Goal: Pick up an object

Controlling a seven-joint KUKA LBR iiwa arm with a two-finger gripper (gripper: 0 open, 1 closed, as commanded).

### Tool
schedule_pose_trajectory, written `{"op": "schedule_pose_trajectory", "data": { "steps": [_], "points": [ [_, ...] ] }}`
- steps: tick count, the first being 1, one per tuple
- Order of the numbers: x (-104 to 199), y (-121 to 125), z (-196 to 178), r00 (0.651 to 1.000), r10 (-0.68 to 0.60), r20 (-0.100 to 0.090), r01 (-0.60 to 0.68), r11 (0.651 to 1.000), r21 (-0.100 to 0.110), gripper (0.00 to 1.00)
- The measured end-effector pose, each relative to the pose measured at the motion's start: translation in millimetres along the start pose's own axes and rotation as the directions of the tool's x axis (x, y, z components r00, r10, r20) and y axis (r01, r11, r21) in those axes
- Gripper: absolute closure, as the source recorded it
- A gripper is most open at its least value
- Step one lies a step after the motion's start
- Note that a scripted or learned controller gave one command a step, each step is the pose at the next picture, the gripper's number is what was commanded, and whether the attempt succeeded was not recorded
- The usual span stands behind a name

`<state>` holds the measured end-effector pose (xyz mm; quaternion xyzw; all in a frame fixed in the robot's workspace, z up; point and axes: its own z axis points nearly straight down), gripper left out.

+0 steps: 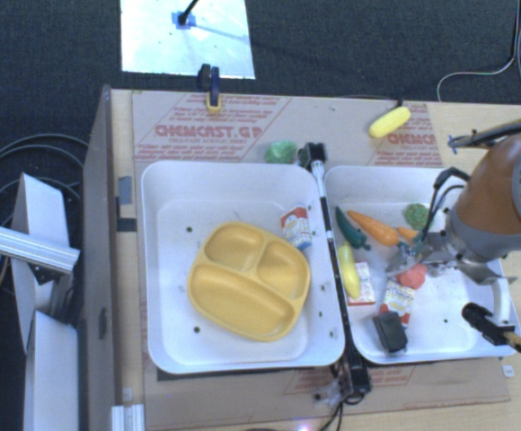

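The arm (503, 200) is reaching in from the right, and its grey wrist and orange band are covering much of the right bin's (440, 344) far right side, so whatever is lying beneath them is hidden. The pincer (410, 257) is hanging low over the middle of that bin, but it is showing as a dark, blurred tangle of metal, and I cannot tell whether it is released or clenched, nor whether anything is sitting in it.

Just below the pincer, touching or nearly touching it in this view, a small red object (411, 277) is lying on the bin floor, with a red-and-white packet (397, 296) right beneath that. A black block (390, 331) is resting nearer the front wall. To the pincer's left, an orange carrot (375, 228) is lying at a slant beside a dark green pepper-like piece (351, 229), and a yellow piece (348, 271) is sitting close to the divider. A green lump (416, 214) is lying just above the pincer, partly tucked against the arm.

In the left bin (166, 277) a yellow divided plate (248, 279) is lying tilted, with a small carton (297, 229) by its upper right corner. On the table behind the bins, a yellow object (390, 121) and a green one (281, 153) are lying well apart.
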<state>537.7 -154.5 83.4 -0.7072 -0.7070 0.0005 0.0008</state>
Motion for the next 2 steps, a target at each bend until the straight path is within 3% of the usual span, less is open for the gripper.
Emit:
{"op": "schedule_pose_trajectory", "data": {
  "steps": [1, 2],
  "points": [
    [1, 3, -11, 1.0, -0.002, 0.0, 0.002, 1.0, -0.005, 1.0],
    [107, 36, -106, 1.0, -0.014, -0.001, 0.014, 1.0, -0.012, 1.0]
  ]
}}
